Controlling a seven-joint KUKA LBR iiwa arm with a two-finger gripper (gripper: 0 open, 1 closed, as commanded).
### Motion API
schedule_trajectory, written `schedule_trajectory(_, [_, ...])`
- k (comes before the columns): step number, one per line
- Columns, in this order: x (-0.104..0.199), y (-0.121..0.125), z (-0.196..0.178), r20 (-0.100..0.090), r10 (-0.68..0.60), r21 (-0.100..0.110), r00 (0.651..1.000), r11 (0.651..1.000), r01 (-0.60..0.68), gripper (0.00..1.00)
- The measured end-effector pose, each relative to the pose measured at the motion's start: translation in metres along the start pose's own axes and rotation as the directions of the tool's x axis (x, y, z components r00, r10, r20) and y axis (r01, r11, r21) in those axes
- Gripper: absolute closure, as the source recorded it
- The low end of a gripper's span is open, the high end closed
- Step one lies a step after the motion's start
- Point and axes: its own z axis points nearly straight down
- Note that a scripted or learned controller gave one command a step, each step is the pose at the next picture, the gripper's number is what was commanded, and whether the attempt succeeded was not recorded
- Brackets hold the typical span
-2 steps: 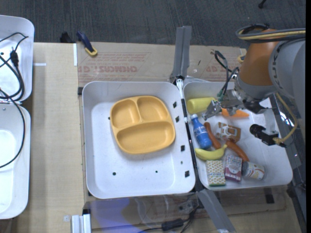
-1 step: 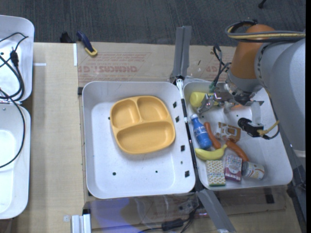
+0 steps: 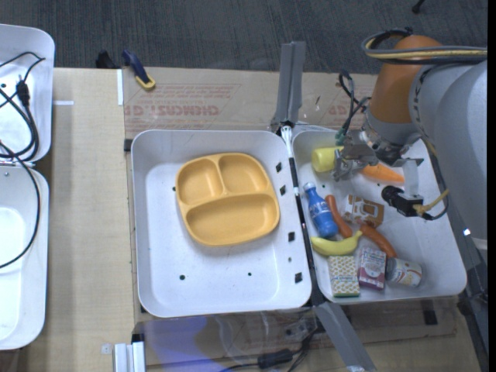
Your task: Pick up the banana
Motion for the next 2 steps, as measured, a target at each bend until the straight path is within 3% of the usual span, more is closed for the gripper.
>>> schedule_trajectory(1, [0.0725, 0.0063, -0.0961, -0.009, 0.33, -0.024, 0.944, 0.944, -0.33, 1.0])
schedule_trajectory(2, [0.0723, 0.0062, -0.0959, -0.008, 0.33, -0.024, 0.944, 0.944, -0.33, 0.0])
